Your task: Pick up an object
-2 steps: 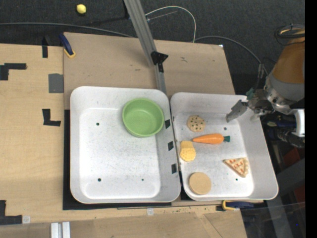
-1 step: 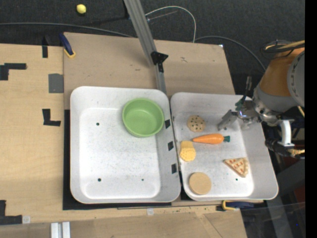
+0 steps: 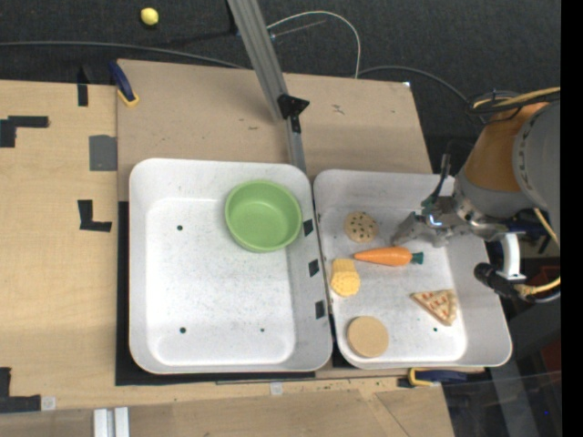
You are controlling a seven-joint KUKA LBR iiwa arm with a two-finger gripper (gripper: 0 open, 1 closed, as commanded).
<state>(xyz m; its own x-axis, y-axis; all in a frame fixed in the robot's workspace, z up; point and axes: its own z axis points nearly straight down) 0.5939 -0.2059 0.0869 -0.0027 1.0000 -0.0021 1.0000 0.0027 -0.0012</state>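
The carrot (image 3: 383, 257) lies flat near the middle of the right bin (image 3: 474, 358), among a cookie (image 3: 360, 226), a corn piece (image 3: 344, 279) and a pizza slice (image 3: 436, 305) — probably the target. The pincer (image 3: 428, 222) hangs just above its green end, touching nothing evident — how far open it stands cannot be told.

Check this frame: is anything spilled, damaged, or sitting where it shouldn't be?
One stray: a small yellow ball lies on the dark floor beyond the bench, away from both bins. Otherwise the green bowl sits upright in the left bin, and the carrot and other food items lie in the right bin.
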